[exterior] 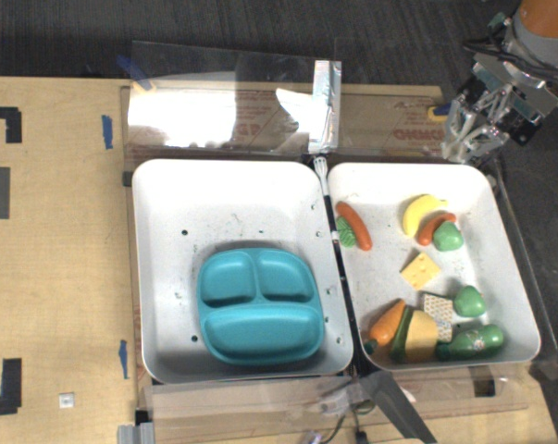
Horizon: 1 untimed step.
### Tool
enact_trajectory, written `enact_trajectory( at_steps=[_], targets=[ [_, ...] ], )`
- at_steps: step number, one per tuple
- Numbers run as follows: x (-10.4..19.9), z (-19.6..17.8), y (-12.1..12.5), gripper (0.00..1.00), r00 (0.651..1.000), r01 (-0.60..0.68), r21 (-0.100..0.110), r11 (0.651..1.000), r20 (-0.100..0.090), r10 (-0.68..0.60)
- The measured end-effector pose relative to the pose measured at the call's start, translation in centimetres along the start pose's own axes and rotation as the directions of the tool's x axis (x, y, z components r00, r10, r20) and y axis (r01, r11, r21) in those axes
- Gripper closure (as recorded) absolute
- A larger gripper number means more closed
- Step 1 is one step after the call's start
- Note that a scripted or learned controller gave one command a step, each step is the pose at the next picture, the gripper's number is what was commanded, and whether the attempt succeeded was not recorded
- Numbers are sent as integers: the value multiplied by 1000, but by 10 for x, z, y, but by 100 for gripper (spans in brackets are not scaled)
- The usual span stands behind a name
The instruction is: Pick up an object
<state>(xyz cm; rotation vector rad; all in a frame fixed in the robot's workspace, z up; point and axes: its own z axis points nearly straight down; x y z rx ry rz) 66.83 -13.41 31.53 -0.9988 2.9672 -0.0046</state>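
A light brown table (47, 266) fills the left side, marked with black tape corners (8, 123) and short blue tape strips (106, 130). Behind the bins stands a clear plastic sheet (228, 104) that catches a bright glare. Beyond the table lies a dark grey floor (260, 7).

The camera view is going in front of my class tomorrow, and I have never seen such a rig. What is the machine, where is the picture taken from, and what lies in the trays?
One camera looks down at a slant on a bench. The machine is a robot arm reaching in from the right; its hand hovers above the far corner of the right bin with nothing visibly in it. That bin holds toy food: a carrot, a banana, a cheese wedge and others. The left bin holds a teal divided plate.
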Motion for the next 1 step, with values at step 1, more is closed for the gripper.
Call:
enact_trajectory(
  at_steps=[1],
  targets=[
    [12, -8, -16, 100, 1000, -2, 0, 1000, 1, 2]
  ],
)
